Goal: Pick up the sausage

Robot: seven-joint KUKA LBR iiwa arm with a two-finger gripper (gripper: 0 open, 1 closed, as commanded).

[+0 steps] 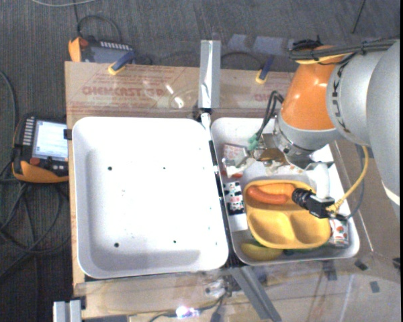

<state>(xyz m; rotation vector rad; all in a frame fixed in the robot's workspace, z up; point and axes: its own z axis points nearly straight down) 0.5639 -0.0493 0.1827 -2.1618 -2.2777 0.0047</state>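
Sausage parked just below the wrist, tight spot

Camera view: the glossy reddish-orange sausage (270,193) lies lengthwise in the upper compartment of the yellow plastic divided tray (289,232), inside the right shallow white bin (220,131). The grey two-finger gripper (283,157) hangs just up-frame of it, near but apart — can't tell whether it's open or closed, the wrist hides that. My worry: the sausage looks round and slick and sits close to the tray's raised rim, so a grip could squirt it sideways, or snag the rim and drag the light tray into the small black-and-white packets (234,197) beside it.
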